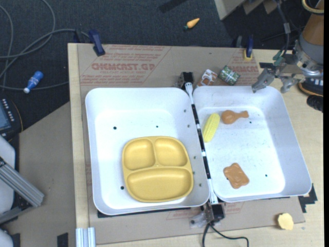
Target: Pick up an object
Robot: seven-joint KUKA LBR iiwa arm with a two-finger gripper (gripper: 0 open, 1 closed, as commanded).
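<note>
The gripper (271, 79) hangs at the far right corner of the right bin (295, 153), just over or just outside its far rim, with the arm's wrist (313, 55) behind it at the right edge of the view. Two thin fingers appear to splay apart, one toward the left and one toward the right, and nothing sits between them, so it looks open and unloaded.

Nearest to it, down and to the left inside the right bin, lies a tan drumstick-shaped toy (234, 117), its long axis running roughly left to right with the fat end on the left. Just left of that, touching or nearly touching the bin's left wall, a yellow corn cob (211, 127) lies with its long axis running near to far. Nearer the viewer, well apart from both, a brown flat piece (236, 175) rests on the bin floor.

The coming move turns on this: every candidate lies nearer and to the left of the gripper, the drumstick being closest, so the reach would probably go inward and down.

The left bin (103, 138) holds a yellow divided plate (157, 169). Small oddments sit on the table (128, 66) beyond the bins.
</note>
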